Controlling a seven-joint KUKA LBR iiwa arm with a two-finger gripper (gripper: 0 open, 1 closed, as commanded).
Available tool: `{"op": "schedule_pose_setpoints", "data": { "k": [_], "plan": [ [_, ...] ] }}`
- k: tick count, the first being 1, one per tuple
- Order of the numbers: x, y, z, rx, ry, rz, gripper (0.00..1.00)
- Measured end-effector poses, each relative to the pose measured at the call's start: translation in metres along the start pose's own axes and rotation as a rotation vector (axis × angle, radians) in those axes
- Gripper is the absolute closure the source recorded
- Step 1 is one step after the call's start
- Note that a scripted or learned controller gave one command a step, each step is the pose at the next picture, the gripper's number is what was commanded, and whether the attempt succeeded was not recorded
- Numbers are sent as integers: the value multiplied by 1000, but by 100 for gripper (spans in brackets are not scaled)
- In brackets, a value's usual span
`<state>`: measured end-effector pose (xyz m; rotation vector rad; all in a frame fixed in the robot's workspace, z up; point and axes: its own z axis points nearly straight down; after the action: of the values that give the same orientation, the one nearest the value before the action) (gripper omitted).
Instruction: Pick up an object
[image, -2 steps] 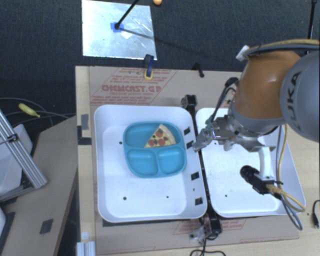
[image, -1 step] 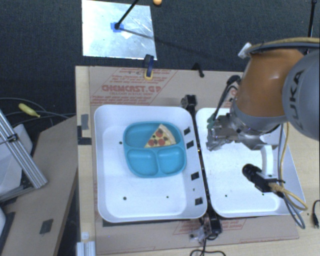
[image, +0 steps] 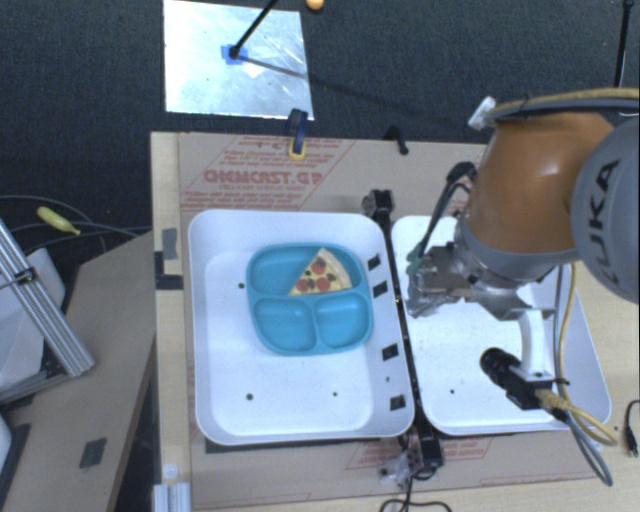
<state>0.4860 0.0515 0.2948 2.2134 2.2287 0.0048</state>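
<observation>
Pickup not done — pizza slice (image: 322, 273) sits in blue divided plate (image: 308, 299), left bin (image: 225, 400). Pincer (image: 425, 285) over right bin (image: 450, 400), nothing visibly held; can't tell its state.

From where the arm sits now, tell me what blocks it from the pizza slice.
Only the raised rims where the two bins meet lie between the end effector, over the right bin, and the pizza slice on the blue plate.
</observation>
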Motion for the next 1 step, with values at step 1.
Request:
{"op": "schedule_pose_setpoints", "data": {
  "k": [1],
  "plan": [
    [44, 0, 22, 3, 0, -1, 100]
  ]
}}
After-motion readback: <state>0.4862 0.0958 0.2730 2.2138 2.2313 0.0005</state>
